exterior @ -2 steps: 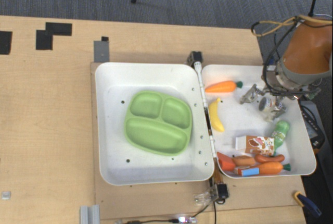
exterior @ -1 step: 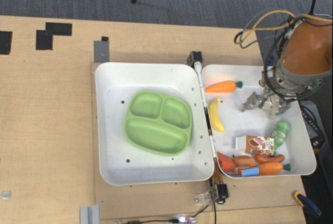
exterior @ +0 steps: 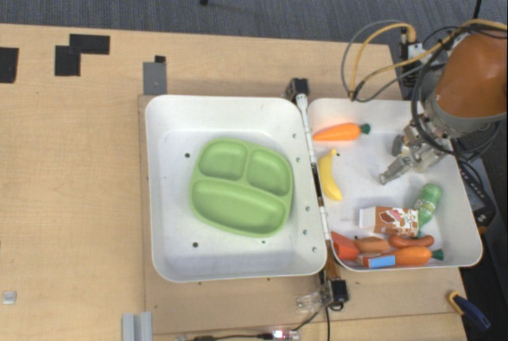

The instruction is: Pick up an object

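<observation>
Green divided plate [exterior: 240, 187] in left bin [exterior: 163, 173], pincer [exterior: 390, 173] over right bin [exterior: 468, 248], carrot [exterior: 337, 132], banana [exterior: 329, 178]

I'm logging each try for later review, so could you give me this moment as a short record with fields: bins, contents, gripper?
left bin: holds a green divided plate
right bin: holds toy food
far side of right bin: carrot
by the divider: banana
near side of right bin: small carton, green bottle, a heap of orange and red pieces
gripper: over the right bin, nothing visibly between the fingers
arm: reaches in from the right
</observation>
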### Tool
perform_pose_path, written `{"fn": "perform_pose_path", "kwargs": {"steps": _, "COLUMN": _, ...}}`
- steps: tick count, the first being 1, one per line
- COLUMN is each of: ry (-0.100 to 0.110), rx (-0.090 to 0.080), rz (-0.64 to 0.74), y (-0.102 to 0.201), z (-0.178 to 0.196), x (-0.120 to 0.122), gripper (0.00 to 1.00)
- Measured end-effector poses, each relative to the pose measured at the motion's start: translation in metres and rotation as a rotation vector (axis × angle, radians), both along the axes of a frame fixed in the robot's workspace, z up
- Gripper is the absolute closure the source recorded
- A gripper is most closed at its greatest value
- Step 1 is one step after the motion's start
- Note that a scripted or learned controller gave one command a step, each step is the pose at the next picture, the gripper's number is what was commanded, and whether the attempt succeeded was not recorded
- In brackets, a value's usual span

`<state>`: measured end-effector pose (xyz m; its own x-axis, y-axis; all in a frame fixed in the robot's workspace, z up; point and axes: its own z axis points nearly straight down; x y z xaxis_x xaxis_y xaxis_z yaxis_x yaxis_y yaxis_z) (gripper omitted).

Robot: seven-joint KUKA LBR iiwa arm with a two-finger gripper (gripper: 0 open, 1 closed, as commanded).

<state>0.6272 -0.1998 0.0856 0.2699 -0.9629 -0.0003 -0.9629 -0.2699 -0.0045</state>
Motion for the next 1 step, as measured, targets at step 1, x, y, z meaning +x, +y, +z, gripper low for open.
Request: {"fn": "perform_pose_path", "kwargs": {"steps": 1, "ry": -0.026, "rx": -0.004, "rz": 0.151, "y": 0.0179, "z": 0.0041, "x": -0.1076, "gripper": 0.00}}
